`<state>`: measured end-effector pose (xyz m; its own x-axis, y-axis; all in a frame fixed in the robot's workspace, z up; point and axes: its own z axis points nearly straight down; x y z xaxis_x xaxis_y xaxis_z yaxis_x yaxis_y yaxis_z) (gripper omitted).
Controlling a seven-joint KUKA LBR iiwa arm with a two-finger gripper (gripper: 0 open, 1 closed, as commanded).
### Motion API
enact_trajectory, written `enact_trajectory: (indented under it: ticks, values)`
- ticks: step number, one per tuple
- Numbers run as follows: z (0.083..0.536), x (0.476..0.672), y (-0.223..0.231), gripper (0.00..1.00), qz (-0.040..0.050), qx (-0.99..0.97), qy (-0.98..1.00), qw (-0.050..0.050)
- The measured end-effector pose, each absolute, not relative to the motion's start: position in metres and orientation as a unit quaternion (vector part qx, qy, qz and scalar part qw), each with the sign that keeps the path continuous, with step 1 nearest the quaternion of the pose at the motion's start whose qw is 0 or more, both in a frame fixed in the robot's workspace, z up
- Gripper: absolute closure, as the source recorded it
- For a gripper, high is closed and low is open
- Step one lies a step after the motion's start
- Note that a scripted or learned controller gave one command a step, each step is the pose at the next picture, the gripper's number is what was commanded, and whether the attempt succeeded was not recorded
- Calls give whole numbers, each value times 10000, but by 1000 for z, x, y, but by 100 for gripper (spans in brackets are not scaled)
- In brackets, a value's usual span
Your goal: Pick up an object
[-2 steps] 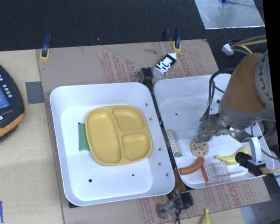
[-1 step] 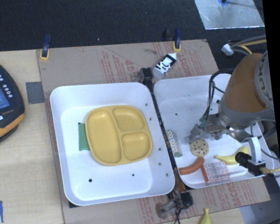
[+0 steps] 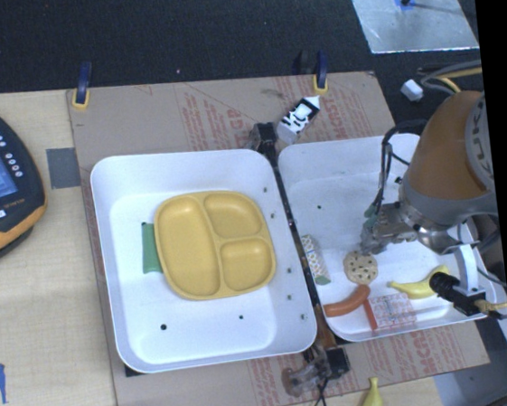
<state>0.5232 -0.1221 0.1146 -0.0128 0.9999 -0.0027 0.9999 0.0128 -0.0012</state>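
While our gripper (image 3: 372,232) hovers at 1 o'clock of the cookie (image 3: 361,267), nothing looks lifted. We cannot tell its state.

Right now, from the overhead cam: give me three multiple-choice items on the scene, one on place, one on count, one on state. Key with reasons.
1. Where is the yellow divided plate?
A. left bin
B. right bin
C. on the cardboard outside the bins

2. How many compartments does that plate have?
A. two
B. three
C. five

3. How does the cookie lie relative to the end effector?
A. lifted clear of the bin
B. on the floor of the right bin, just below the end effector
C. on the plate

Key: 1 A, the plate rests inside the left bin. 2 B, one long section and two smaller ones. 3 B, the cookie lies flat on the white bin floor.
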Motion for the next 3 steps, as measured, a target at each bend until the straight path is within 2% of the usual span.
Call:
enact_trajectory:
  ticks: [1,2,3]
  values:
    - [115,523,-122,0,-17,7020,7121,6]
    - [91,504,-97,0,-13,7050,7092,-15]
    - [105,506,-100,100,-2,7044,7098,11]
